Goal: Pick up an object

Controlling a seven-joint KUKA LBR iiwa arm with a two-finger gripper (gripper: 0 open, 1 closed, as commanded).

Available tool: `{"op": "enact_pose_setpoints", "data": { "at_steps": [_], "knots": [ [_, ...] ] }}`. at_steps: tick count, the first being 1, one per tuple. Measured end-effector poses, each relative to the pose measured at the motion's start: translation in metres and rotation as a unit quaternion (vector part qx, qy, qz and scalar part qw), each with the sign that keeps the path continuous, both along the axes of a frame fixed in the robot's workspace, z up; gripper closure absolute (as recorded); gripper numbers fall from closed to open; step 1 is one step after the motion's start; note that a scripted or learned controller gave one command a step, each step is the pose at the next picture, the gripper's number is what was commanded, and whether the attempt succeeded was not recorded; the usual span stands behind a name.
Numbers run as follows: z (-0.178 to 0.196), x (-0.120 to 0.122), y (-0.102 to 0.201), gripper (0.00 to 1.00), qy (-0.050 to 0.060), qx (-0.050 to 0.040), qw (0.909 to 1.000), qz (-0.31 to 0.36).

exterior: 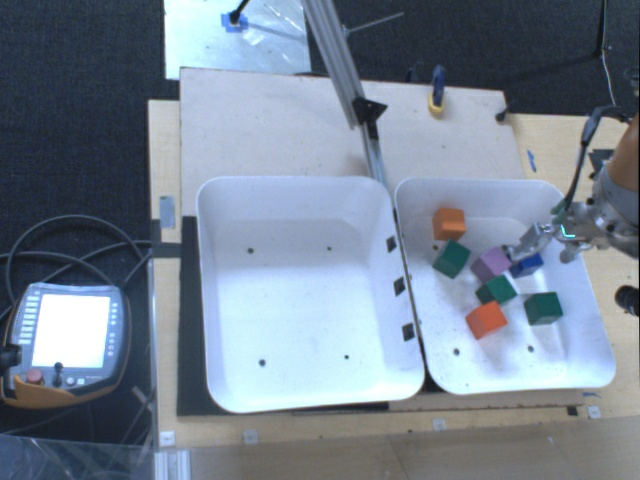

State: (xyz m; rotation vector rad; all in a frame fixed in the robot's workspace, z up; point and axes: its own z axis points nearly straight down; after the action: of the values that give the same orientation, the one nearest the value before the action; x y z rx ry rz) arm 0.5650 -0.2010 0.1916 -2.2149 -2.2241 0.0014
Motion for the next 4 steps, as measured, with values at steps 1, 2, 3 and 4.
{"op": "enact_pose_setpoints", "data": {
  "at_steps": [1, 2, 3, 4],
  "knots": [
    [0.002, 0.001, 0.0, 0.0, -0.002, -0.0005, 1.0, 0.0],
    [-0.044, 0.003, 0.009, 0.0, 0.0, -0.0002, 1.0, 0.001],
    [-0.096, 0.003, 0.009, 0.0, 0.0, -0.0002, 1.0, -0.001],
    [-0.082, 0.005, 0.008, 1.0, -0.003, -0.001, 1.0, 0.0]
  ]
}}
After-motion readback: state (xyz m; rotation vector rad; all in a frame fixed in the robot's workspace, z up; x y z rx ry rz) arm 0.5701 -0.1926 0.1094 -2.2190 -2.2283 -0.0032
